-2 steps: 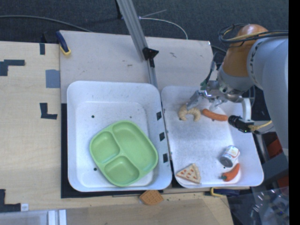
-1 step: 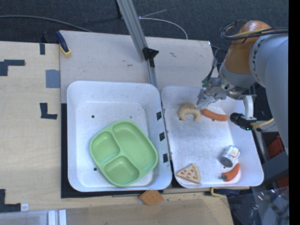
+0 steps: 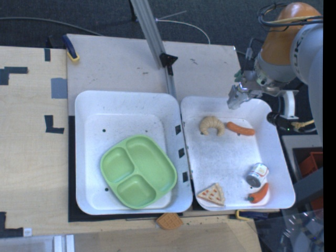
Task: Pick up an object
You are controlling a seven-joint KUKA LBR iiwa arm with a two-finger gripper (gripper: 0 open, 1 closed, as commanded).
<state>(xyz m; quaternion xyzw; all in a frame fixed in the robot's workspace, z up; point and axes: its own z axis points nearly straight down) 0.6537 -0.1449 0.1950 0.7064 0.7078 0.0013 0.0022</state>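
In the right bin [image 3: 210, 156] lie a tan croissant [image 3: 211, 124], a red-orange sausage [image 3: 240, 128], a small silver can [image 3: 256, 174], an orange-red chilli-like piece [image 3: 259, 193] and a pizza-slice wedge [image 3: 211, 195]. My gripper [image 3: 235, 98] hangs over the bin's far right corner, just above and to the right of the croissant and sausage. Nothing shows between its fingers, and its tips are too small to read.
The left bin [image 3: 89, 140] holds a green three-compartment tray [image 3: 137, 170]. A round waffle-like cookie [image 3: 168, 221] lies on the bench in front of the bins. A slanted metal pole [image 3: 149, 25] rises behind the bins. Cables and gear sit at the right.
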